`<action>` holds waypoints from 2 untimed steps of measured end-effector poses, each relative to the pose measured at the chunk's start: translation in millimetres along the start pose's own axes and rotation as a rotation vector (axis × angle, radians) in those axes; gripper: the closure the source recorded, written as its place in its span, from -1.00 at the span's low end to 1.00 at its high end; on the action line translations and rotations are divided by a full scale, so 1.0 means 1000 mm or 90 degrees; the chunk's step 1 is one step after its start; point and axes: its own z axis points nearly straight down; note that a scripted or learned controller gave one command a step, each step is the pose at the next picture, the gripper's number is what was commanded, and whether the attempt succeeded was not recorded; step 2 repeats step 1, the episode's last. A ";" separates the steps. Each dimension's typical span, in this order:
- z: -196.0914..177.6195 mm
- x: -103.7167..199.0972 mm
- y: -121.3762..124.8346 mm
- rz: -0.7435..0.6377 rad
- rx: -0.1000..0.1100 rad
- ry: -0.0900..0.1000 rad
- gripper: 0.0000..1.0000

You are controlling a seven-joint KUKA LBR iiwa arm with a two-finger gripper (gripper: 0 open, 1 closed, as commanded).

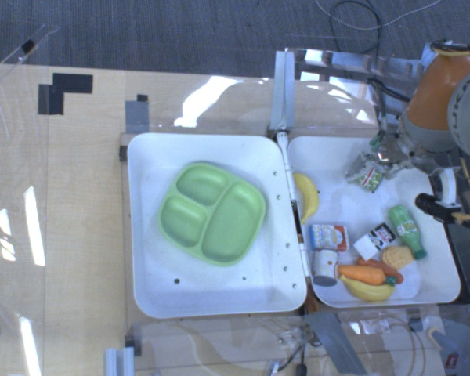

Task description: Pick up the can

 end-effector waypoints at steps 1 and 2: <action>-0.013 0.000 0.002 -0.002 -0.001 -0.001 1.00; -0.013 0.000 0.002 -0.002 -0.001 -0.001 1.00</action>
